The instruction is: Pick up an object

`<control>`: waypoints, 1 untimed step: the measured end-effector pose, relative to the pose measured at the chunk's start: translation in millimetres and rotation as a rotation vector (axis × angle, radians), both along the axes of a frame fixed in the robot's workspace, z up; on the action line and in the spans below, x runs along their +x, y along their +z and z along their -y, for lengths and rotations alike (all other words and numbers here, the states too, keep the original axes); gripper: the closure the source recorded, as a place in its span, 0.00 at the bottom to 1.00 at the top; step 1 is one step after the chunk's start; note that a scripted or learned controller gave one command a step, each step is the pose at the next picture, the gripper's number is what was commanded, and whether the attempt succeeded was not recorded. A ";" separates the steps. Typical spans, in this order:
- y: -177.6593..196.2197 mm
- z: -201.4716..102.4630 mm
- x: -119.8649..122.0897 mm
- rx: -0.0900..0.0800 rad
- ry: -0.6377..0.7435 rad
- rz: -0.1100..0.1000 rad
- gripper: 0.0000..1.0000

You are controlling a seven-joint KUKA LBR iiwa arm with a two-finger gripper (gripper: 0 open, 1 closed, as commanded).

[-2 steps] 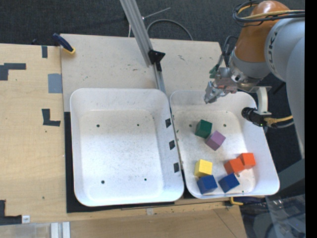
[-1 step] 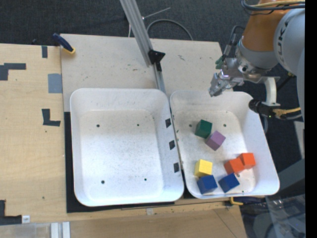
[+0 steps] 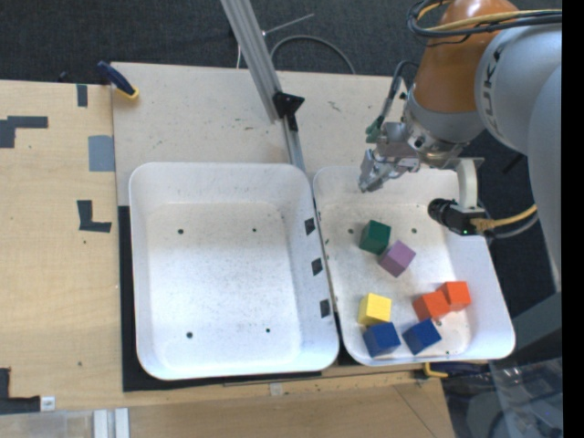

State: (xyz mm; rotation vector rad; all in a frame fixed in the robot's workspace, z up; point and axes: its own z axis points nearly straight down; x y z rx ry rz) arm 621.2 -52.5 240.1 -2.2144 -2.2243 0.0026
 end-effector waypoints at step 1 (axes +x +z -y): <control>4.3 -40.8 -20.3 0.001 0.001 0.001 1.00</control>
